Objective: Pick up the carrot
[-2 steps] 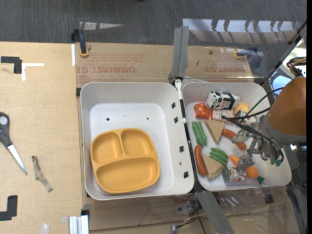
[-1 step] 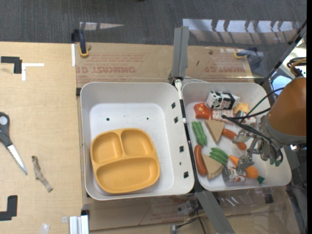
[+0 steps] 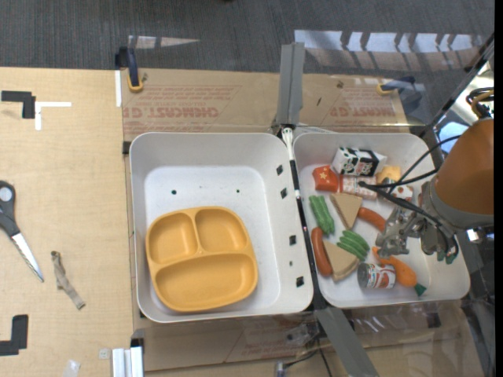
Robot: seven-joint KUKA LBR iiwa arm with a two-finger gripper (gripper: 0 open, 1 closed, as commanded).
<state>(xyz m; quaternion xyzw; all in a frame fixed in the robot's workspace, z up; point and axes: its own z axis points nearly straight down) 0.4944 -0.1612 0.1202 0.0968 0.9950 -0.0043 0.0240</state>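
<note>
Carrot (image 3: 405, 272), orange with a small green tip, lies just below and to the right of my gripper (image 3: 395, 240) in the camera view, angled toward the bottom right corner of the right bin (image 3: 440, 293). My gripper hangs over the right part of that bin, above the carrot's upper end, and whether it touches the carrot I cannot tell. Whether its tips are apart or together is also beyond telling, since cables and metal parts blur into one dark cluster there. Nothing shows clearly held.

Just below my gripper and left of the carrot lies a small can (image 3: 376, 276) with a red and white label, on its side. To the left of my gripper sit a green pea pod (image 3: 353, 244), a wedge of toast-coloured toy bread (image 3: 346, 208) and, further left, a long green bean (image 3: 321, 214) and a red sausage (image 3: 321, 251). Another bread slice (image 3: 339, 263) lies at lower left. Just above and to the left of my gripper rests an orange sausage-like piece (image 3: 372, 217). Further up are a red toy (image 3: 325, 178) and a black and white carton (image 3: 356, 162).

Well to my left, the left bin (image 3: 149, 159) holds a yellow divided plate (image 3: 202, 257). Beyond it, scissors (image 3: 14, 230) lie on the wooden bench (image 3: 59, 179).
</note>
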